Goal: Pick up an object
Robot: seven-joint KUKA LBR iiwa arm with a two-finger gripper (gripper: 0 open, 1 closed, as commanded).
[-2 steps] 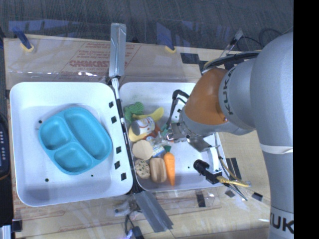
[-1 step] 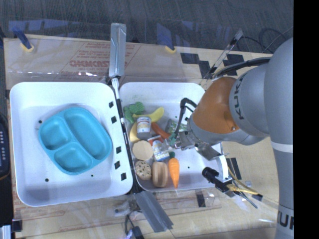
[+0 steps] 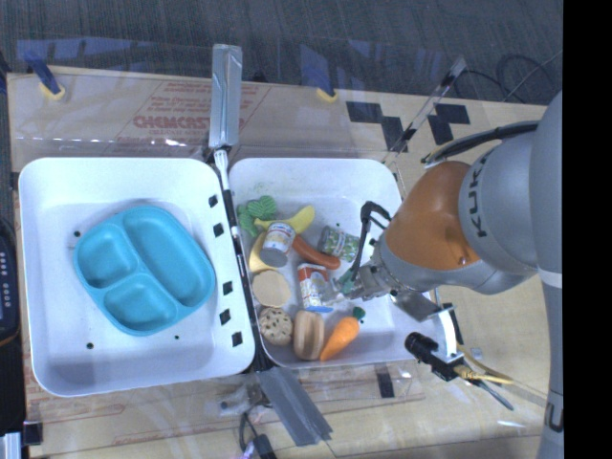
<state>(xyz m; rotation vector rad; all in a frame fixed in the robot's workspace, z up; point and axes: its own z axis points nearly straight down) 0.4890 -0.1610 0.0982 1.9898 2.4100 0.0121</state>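
The right bin (image 3: 316, 172) holds a pile of toy food. My gripper (image 3: 350, 289) reaches down into it from the right, just beside a red-labelled can (image 3: 312, 288) and above an orange carrot (image 3: 339, 338). Close by lie a red sausage (image 3: 316, 252), a green-labelled can (image 3: 338, 243), a grey can (image 3: 277, 242), a yellow banana (image 3: 302, 220) and a green leafy piece (image 3: 256, 212). I see nothing clearly held by the gripper.
A tan disc (image 3: 271, 287), a chocolate-chip cookie (image 3: 275, 326) and a bread roll (image 3: 307, 335) sit along the right bin's front left. The left bin (image 3: 57, 352) holds a blue divided plate (image 3: 143, 268). The grey arm (image 3: 478, 237) covers the right bin's right side.
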